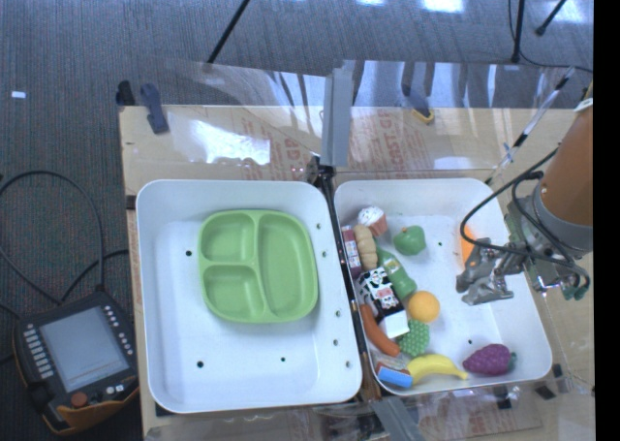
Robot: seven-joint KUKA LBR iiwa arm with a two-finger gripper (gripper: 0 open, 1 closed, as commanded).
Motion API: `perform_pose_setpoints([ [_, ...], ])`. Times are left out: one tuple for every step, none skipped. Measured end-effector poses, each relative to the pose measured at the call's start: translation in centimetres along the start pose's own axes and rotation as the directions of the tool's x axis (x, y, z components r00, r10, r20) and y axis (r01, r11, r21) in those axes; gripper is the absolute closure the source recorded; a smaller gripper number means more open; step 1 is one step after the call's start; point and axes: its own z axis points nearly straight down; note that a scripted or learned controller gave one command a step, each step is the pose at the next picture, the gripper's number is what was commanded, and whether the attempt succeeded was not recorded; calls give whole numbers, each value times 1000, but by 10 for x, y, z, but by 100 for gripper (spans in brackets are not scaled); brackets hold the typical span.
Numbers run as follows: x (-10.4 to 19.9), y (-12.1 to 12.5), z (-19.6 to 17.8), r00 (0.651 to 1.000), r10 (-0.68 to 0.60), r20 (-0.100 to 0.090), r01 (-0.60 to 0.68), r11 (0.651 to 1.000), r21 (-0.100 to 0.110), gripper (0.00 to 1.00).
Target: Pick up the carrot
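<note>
- Hovering my claw (487,286) over the right bin (504,199), nothing between its fingers; open or closed, I cannot tell.
- Carrot (379,331) lies well apart, by the bin's left wall.

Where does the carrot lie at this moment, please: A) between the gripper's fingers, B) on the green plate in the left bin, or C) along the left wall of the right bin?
C: the carrot lies by the left wall of the right bin, away from the gripper.
</note>
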Motion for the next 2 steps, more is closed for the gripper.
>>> perform_pose_setpoints([
  [-7, -38, -171, 999, 52, 12, -52, 999, 6, 100],
  [15, -46, -170, 999, 34, 0, -34, 999, 1, 100],
])
